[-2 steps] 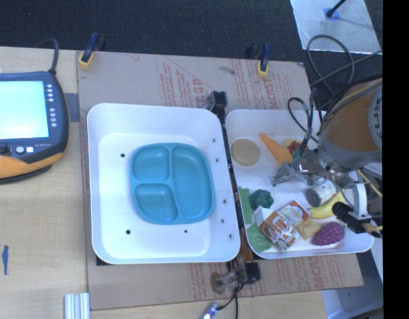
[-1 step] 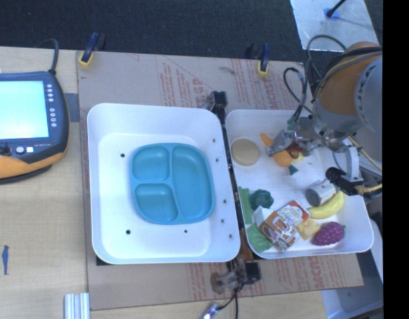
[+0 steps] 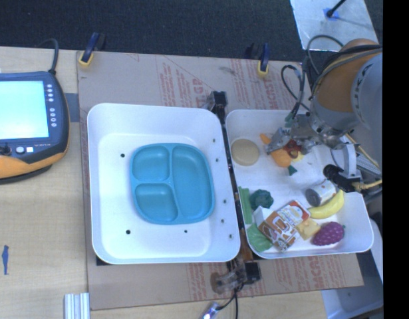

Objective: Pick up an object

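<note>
Claw [image 3: 288,146] sits low at the right bin's [image 3: 364,244] far edge over an orange toy [image 3: 281,157]; finger state unclear; bare floor left of it.

right bin [image 3: 364,244] front crowded w/ toys

An orange toy [image 3: 282,155] is lying near the far wall of the right bin [image 3: 364,244], just beside a tan disc [image 3: 245,152].

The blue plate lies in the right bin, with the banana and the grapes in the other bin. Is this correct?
Not quite. The camera view shows the blue plate in the left bin, not the right one. The banana and the grapes are in the other bin, the right bin.
</note>
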You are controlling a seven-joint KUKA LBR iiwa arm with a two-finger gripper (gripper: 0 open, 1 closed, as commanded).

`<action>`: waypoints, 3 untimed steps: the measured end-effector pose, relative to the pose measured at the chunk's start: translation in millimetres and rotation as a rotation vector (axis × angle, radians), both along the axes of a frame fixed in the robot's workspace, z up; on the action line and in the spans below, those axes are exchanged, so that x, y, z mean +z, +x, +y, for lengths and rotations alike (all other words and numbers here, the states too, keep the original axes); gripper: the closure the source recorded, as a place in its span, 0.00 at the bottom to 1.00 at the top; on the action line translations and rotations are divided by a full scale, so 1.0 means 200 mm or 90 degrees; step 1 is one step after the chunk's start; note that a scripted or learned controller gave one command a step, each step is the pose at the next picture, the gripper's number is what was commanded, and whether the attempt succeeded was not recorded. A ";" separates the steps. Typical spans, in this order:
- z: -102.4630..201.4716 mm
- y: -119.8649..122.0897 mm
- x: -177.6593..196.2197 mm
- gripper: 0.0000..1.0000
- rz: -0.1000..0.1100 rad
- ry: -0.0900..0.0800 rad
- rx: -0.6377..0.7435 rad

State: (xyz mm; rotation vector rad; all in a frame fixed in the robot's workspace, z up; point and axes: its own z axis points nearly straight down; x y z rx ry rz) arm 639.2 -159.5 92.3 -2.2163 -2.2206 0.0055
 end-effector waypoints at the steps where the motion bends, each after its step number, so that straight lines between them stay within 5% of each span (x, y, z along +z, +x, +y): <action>1: 0.14 0.00 0.00 0.00 0.000 0.000 0.002; 2: 0.17 0.09 0.00 0.00 -0.003 0.000 0.002; 3: 0.20 -0.47 0.00 0.00 -0.002 -0.001 0.002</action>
